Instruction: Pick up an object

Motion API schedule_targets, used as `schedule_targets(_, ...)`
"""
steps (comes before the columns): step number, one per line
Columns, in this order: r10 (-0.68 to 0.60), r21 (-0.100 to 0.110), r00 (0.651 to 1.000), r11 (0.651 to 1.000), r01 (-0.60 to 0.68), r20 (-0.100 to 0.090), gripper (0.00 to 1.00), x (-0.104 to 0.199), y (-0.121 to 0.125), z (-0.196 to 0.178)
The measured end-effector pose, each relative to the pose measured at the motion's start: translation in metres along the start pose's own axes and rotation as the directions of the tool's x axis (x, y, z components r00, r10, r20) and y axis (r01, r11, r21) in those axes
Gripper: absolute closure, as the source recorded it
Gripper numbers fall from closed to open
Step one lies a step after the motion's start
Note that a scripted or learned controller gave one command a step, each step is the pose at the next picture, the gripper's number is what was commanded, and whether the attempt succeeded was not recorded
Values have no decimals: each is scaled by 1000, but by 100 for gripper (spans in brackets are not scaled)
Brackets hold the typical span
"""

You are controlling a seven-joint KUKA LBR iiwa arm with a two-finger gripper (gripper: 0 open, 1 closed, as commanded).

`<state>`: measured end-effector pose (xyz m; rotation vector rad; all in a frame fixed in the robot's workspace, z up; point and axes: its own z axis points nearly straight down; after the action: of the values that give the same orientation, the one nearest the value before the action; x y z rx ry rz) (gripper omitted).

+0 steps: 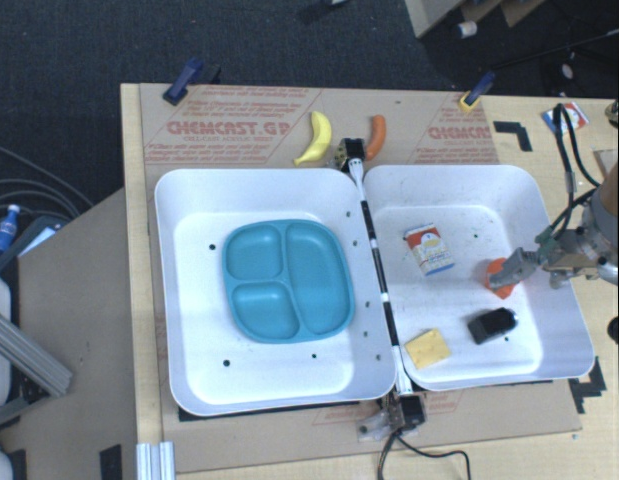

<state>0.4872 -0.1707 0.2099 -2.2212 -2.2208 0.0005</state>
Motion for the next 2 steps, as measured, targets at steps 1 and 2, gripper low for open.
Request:
schedule_targets(1, 0, -1, 1000, 1000, 0, 0, 0, -29, 41, 125)
schedule_targets(2, 1, -2, 1000, 1000, -1, 1, 100, -29, 41, 115)
